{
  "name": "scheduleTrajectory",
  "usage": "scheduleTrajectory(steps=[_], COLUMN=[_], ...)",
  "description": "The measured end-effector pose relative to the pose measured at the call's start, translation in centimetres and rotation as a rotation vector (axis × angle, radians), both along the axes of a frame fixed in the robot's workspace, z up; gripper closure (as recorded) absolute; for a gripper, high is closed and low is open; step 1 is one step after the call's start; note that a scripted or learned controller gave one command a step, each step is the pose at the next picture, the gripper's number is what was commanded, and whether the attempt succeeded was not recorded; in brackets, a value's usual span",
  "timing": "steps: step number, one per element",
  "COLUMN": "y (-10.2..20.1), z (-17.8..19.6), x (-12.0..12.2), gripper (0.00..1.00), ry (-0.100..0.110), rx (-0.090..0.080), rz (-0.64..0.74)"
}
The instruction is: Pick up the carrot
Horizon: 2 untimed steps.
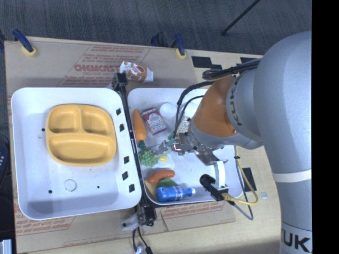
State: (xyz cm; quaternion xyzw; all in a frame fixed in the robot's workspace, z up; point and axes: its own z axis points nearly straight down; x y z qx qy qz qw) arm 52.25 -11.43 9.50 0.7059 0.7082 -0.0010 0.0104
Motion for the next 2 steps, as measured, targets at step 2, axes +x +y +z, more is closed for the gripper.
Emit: scheduleTrajectory(steps=[2], y=[6.7], z=[9.7], x=[1.4], gripper=[0.00], ry=[0.014], rx=[0.020], rz=[-0.284])
